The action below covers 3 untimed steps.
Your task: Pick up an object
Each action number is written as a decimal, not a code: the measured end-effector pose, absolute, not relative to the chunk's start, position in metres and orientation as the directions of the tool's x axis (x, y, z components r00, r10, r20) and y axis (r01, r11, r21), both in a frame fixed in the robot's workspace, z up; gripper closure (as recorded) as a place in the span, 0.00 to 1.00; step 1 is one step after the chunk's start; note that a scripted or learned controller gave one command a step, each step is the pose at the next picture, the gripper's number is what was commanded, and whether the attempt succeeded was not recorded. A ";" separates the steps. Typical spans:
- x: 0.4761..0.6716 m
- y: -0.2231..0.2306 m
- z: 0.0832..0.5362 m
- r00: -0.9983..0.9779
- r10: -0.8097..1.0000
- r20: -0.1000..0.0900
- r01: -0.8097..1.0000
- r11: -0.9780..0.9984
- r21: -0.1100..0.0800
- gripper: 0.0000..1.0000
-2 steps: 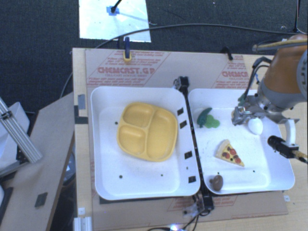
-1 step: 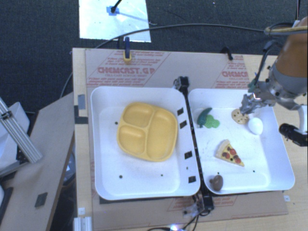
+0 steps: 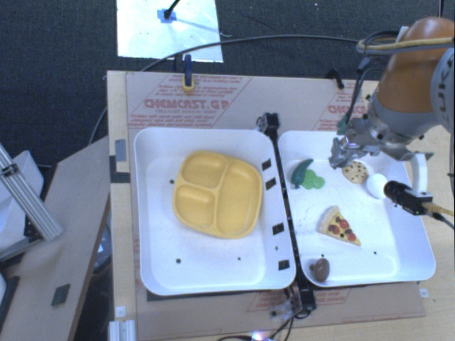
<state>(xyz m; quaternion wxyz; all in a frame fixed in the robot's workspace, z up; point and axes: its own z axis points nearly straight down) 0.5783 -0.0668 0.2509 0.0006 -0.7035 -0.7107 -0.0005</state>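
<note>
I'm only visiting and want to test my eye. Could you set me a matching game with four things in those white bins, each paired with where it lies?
Things:
1. yellow divided plate
2. pizza slice
3. cookie
4. brown lump

Places:
A. near corner of the right bin, by the divider
B. just beneath the hand
C. middle of the left bin
D. middle of the right bin

Pairs: 1-C, 2-D, 3-B, 4-A
</note>
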 end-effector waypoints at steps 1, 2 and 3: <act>0.588 -0.017 0.232 -0.010 1.000 0.002 1.000 0.010 -0.002 1.00; 0.598 0.038 0.217 -0.010 1.000 0.002 1.000 0.010 -0.002 1.00; 0.606 0.092 0.209 -0.010 1.000 0.002 1.000 0.010 -0.001 1.00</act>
